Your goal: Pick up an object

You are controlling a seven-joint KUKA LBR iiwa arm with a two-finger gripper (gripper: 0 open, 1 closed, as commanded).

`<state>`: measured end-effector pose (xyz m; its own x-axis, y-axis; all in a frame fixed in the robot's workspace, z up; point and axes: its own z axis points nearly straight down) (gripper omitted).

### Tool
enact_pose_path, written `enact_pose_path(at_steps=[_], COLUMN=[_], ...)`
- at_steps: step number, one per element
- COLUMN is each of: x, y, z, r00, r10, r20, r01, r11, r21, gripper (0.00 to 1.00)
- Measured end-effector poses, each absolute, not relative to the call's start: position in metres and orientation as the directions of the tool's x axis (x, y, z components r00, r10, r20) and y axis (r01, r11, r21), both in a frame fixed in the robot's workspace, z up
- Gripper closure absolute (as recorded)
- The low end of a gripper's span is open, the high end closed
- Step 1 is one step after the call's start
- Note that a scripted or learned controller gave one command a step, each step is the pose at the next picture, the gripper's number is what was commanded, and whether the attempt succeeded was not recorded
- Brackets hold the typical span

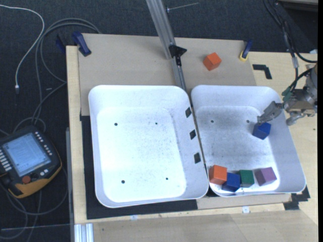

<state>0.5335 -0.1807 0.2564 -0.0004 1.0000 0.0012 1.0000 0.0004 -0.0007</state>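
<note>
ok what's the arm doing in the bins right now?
The pincer reaches into the right white bin from the right, its tip at a blue cube near the far right side. Whether it grips that cube can't be told. Along that bin's near edge sit an orange cube, a second blue cube, a green cube and a purple cube. Another orange cube lies on the bench behind the bins.

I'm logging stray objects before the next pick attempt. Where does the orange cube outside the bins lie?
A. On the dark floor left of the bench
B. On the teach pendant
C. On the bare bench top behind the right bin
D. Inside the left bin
C: the orange cube rests on the tan bench top, past the far rim of the right bin and apart from it.
</note>
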Motion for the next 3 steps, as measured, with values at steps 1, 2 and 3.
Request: enact_pose_path(at_steps=[1,2,3], x=[0.538,0.593,0.592], y=[-0.21,-0.218,-0.218], z=[0.116,0.099,0.111], r00=[0.001,-0.003,-0.003], r10=[1.0,1.0,1.0], r20=[0.003,-0.001,-0.002], r01=[1.0,1.0,1.0], r11=[-0.001,0.003,0.003], r21=[-0.009,0.004,0.004], gripper=[0.0,0.0,1.0])
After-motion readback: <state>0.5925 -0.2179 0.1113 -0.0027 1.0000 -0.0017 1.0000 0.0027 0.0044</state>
